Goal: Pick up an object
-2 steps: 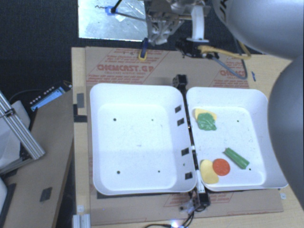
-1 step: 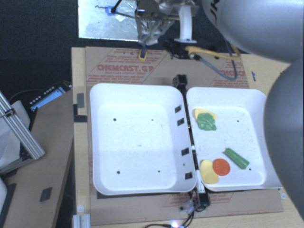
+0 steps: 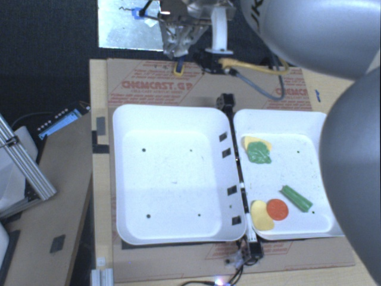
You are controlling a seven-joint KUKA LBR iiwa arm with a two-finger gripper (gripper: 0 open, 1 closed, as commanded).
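- Camera view: the end effector (image 3: 177,47) hangs high at the top of the frame, beyond the far edge of the two bins, over the brown cardboard sheet (image 3: 178,83) that lies on the tabletop (image 3: 65,177).
- Whether it is apart or together I cannot tell; the tip is small and blurred against the cardboard, and nothing shows between it.
- Step in hand, as I judge it: the approach has not begun. No object is lifted, and the arm is parked away from anything to pick.
- The candidates all lie in the right bin (image 3: 309,127): a green leafy piece (image 3: 259,154) resting on a yellow piece (image 3: 257,142) near the far left corner, a green stick (image 3: 296,198) lying at a slant near the middle, and an orange disc (image 3: 277,210) touching a yellow lump (image 3: 261,217) at the near left corner.
- The left bin (image 3: 172,177) shows bare white floor with a few dark specks.
- The next move calls for a swing toward the viewer and to the right, over the right bin, then a descent onto one item. The green stick looks the easiest choice, since it lies apart from its neighbours.
- Pose: the big grey links (image 3: 309,22) sweep in from the right and fill the upper right of the frame; a lower link (image 3: 357,177) covers the right bin's right side.
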